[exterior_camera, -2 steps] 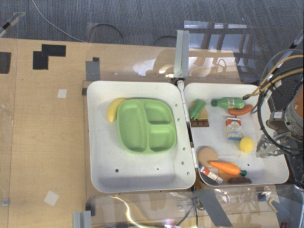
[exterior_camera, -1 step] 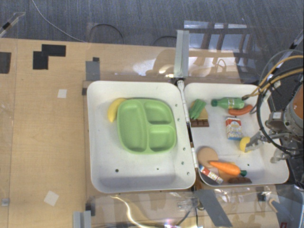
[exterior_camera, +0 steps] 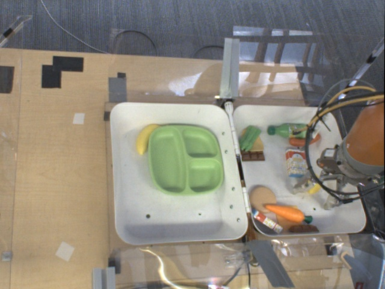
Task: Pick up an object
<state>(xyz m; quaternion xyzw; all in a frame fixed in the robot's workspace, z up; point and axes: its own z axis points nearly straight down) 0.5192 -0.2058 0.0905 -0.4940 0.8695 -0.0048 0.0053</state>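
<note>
The right bin [exterior_camera: 358,224] holds several small things. A carrot [exterior_camera: 284,212] lies near the front, with a tan round piece [exterior_camera: 262,195] just left of it. A white packet [exterior_camera: 295,163] sits in the middle. Toward the back are a green bottle [exterior_camera: 287,130], a green leafy piece [exterior_camera: 249,137] and a brown bar [exterior_camera: 252,156]. My gripper [exterior_camera: 325,188] hangs low over the right side of this bin, beside the white packet, and cables partly cover it. A small yellow bit [exterior_camera: 314,189] shows next to it.
The left bin [exterior_camera: 129,215] holds a green divided plate [exterior_camera: 185,159] with a banana [exterior_camera: 144,138] at its left edge. A low wall [exterior_camera: 236,161] separates the two bins. Black and yellow cables [exterior_camera: 319,125] loop above the wrist.
</note>
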